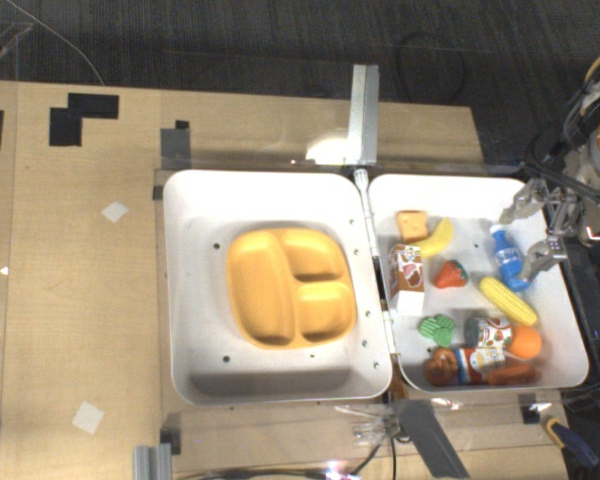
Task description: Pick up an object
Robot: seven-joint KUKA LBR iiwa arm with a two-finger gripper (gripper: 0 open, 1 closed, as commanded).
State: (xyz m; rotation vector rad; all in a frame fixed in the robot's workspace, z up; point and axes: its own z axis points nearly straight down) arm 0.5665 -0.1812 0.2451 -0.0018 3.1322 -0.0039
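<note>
My gripper [529, 232] hangs open over the right bin's [480, 190] far right side, one fingertip toward the back and the other beside a blue bottle [504, 255]. Nothing sits between the fingers. The bottle lies just left of the nearer finger. Close by lie a yellow corn cob [507, 300], a red strawberry [450, 274], a banana [438, 238], a slice of toast [412, 225] and a small carton [407, 268].
At the right bin's front are an orange [526, 343], a can [492, 332], a green item [438, 327] and a brown item [441, 366]. The left bin [195, 268] holds a yellow divided tray [288, 285]. A metal post [364, 113] stands behind the bins.
</note>
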